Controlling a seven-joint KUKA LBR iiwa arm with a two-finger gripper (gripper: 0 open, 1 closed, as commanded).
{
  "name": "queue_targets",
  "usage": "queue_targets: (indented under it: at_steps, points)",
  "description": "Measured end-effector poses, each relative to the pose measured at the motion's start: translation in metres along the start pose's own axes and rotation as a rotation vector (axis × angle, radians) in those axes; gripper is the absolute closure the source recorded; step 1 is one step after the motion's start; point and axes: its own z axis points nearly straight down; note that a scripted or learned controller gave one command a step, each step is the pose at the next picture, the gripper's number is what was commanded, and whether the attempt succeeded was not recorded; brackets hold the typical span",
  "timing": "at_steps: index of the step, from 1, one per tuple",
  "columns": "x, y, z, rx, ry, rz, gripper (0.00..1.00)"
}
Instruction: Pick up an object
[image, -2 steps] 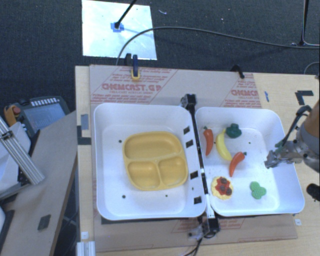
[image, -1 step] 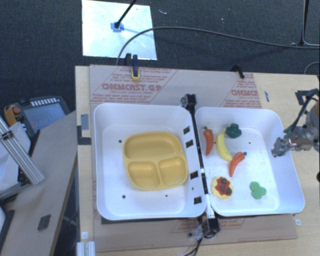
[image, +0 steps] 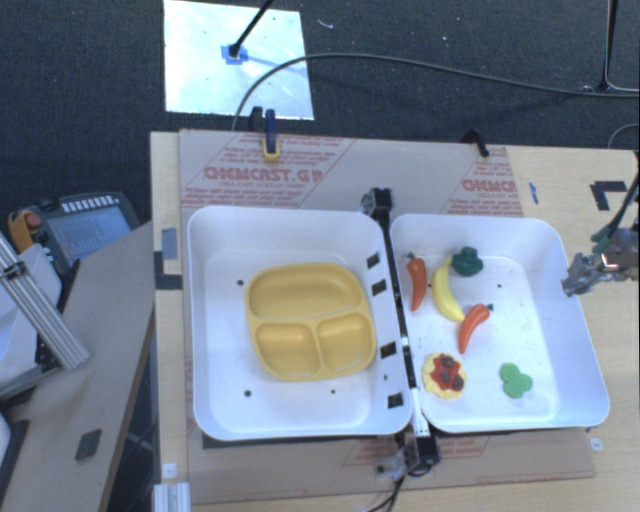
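Counter (image: 560, 170) carries two shallow white bins side by side, cardboard sheet (image: 300, 170) laid under them.

Left bin (image: 215, 250): one yellow compartment tray (image: 305, 320) is seen lying flat near the middle, one long section on the far side, two smaller ones on the near side.

Right bin (image: 570, 330): all small toy food is found here, nothing stacked.
- yellow banana (image: 446, 293), left-centre, lying lengthwise far-to-near
- red chili (image: 417, 281), just left of the banana, close to the bin's left wall
- orange-red pepper (image: 473, 325), just right of the banana's near end, tilted
- dark green vegetable (image: 466, 262), at the banana's far end, about touching it
- round pizza piece (image: 445, 375), near-left area, apart from the rest
- light green piece (image: 516, 380), near-right area, well apart from the pizza

Gripper (image: 583, 275) is seen at the right bin's right rim, outside the group of objects, touching none of them. Whether the fingers are spread or pressed together cannot be told at this size. Nothing is seen between them.
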Motion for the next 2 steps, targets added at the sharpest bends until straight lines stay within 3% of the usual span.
queue_targets:
  at_steps: [2]
  points:
    - [0.094,0.005,0.005,0.005,0.004,-0.003,1.0]
